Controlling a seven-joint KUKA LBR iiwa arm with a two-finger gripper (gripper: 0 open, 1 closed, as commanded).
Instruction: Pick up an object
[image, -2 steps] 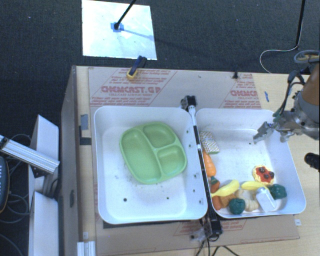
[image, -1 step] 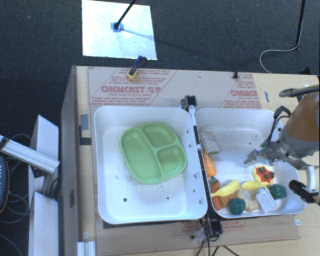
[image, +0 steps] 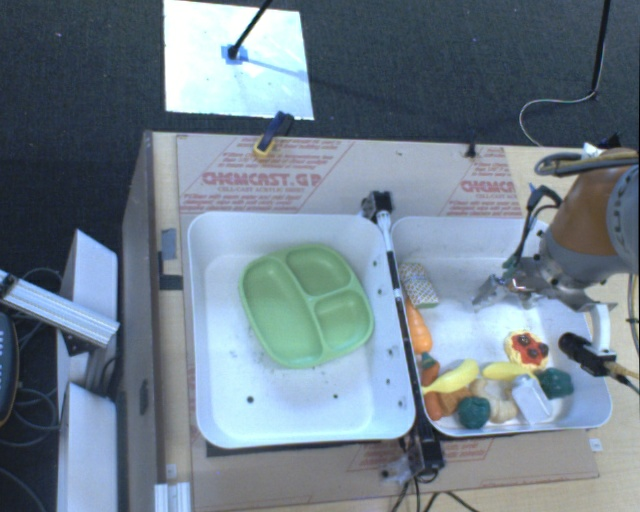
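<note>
My gripper (image: 503, 288) hangs low over the middle of the right bin (image: 455, 248), above bare white floor, and nothing shows in it. Toy foods lie along the bin's left and front sides. A striped block (image: 420, 285) and a carrot (image: 419, 331) are to the gripper's left. In front of it lie a yellow piece with red spots (image: 527, 348), a banana (image: 452, 378), a green broccoli (image: 474, 411), a dark green piece (image: 555, 383) and a white piece (image: 531, 401).
The left bin (image: 225, 400) holds a green divided plate (image: 305, 305). A black rail (image: 393, 290) runs between the two bins. The grey and orange arm (image: 590, 225) covers the right bin's far right corner. A black part (image: 583, 352) juts over its right wall.
</note>
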